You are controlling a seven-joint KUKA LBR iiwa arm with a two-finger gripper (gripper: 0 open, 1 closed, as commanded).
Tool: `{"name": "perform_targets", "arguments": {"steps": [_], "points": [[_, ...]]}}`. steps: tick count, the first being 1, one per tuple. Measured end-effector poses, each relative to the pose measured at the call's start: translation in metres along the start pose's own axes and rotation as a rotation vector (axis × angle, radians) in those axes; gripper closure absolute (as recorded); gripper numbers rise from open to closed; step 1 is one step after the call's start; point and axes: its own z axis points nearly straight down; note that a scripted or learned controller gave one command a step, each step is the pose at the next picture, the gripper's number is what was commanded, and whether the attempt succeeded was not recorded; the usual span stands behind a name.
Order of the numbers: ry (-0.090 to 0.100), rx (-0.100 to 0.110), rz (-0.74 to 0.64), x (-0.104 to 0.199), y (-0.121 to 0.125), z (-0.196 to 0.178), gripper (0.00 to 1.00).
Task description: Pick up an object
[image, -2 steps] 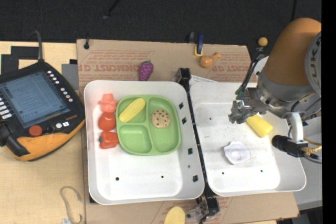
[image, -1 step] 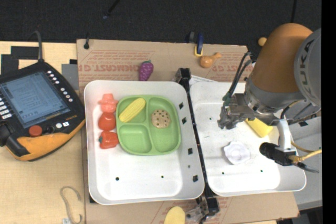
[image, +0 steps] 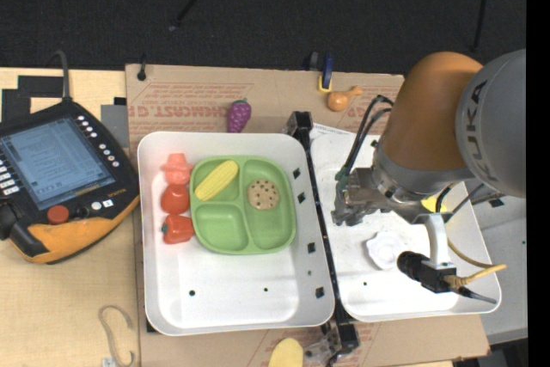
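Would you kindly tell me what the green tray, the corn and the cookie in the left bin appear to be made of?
Green tray: likely moulded plastic, smooth with a slight sheen and rounded compartment walls.
Corn: probably toy plastic, uniformly bright yellow and glossy.
Cookie: matte tan with dark specks; plastic or foam, hard to tell.

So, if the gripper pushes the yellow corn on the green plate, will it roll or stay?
The corn looks rounded and elongated, so it would probably roll sideways. It lies in one compartment of the green plate, whose ridges may stop it. It looks like a plastic toy, so it is likely light and stiff.
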Motion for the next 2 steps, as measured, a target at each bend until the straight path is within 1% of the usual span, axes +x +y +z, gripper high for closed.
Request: {"name": "perform_targets", "arguments": {"steps": [1,2], "points": [[-0.001,0.000,0.001,0.048,-0.007,0.011,1.00],[-0.002,0.000,0.003,0.069,-0.014,0.011,1.00]]}}
